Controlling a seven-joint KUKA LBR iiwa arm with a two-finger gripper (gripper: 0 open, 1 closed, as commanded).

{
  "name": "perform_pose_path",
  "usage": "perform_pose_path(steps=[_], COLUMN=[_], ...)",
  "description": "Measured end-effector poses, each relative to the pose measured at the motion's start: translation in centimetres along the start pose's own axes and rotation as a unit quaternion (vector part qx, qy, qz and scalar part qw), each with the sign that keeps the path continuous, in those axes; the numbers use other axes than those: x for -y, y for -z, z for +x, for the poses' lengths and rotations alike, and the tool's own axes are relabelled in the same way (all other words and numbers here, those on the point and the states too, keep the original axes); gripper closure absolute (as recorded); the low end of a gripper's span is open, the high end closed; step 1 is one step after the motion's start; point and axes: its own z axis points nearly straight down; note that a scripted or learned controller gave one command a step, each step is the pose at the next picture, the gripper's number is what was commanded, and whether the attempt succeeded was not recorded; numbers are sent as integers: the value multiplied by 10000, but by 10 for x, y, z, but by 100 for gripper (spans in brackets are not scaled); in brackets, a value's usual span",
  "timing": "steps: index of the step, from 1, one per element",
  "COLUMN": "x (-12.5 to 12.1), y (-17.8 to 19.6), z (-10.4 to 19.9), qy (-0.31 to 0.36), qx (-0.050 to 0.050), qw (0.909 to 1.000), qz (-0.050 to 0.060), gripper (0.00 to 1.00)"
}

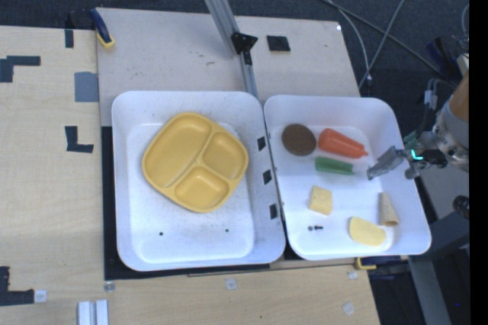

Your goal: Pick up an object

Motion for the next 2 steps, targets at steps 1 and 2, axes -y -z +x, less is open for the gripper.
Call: perform_pose_path(steps=[1, 2], x=[0, 3], y=[0, -52], z=[0, 11], qy=[1, 1], qx=[4, -7], qw=[10000, 10000], qz=[-7, 20], gripper=[0, 0])
